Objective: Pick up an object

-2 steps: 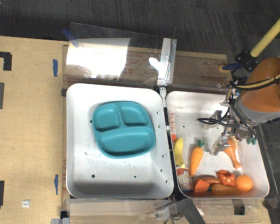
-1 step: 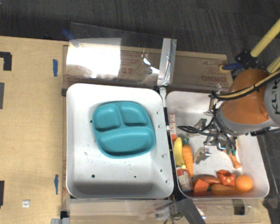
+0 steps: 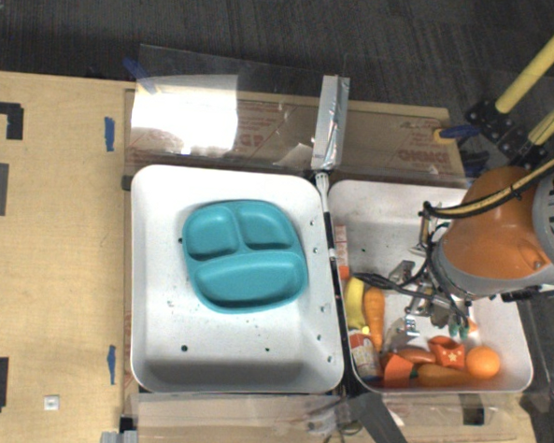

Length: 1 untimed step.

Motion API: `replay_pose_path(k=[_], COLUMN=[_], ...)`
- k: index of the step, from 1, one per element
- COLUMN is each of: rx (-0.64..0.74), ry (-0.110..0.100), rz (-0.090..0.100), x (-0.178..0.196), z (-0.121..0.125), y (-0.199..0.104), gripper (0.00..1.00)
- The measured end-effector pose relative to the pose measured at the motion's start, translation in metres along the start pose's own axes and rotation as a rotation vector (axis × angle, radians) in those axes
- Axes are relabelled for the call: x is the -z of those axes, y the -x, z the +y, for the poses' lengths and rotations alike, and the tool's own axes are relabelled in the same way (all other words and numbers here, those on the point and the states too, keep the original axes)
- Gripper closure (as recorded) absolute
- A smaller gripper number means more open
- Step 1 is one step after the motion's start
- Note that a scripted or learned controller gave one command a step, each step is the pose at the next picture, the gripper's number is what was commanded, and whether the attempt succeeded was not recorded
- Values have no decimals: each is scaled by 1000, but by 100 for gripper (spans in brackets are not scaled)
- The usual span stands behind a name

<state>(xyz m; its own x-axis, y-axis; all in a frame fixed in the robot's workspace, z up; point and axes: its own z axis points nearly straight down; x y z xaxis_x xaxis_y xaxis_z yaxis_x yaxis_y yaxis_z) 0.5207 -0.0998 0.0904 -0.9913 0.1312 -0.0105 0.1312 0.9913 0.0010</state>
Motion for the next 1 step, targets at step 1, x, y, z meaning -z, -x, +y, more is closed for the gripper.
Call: replay_pose_path(k=[1], rx=[114], ry=[-2], rz=[-5], x=[99], z=[-22], y=[70], gripper=[0])
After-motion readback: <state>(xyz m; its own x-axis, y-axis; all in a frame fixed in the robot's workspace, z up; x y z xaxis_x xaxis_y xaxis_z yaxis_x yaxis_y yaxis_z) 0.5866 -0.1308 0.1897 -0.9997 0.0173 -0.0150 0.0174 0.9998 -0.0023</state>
